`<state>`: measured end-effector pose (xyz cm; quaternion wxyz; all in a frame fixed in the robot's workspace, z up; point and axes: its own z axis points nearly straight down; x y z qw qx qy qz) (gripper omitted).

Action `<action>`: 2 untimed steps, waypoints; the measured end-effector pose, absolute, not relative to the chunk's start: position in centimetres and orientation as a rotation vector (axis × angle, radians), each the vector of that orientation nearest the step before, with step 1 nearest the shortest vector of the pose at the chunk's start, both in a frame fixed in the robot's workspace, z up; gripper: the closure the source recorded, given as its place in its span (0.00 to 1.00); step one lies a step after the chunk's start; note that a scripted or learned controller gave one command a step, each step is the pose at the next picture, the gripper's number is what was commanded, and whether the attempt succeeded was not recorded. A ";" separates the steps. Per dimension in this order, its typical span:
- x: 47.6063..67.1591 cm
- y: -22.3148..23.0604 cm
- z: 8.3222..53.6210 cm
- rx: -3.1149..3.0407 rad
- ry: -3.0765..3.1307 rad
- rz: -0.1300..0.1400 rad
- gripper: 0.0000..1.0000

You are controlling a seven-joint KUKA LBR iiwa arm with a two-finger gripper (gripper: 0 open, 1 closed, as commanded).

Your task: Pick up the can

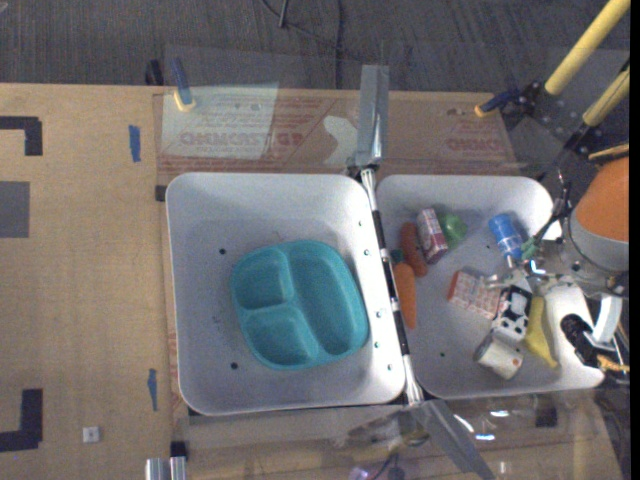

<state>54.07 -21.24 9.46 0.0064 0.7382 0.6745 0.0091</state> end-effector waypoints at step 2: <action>53.4 -12.7 8.9 2.510 1.878 0.011 0.00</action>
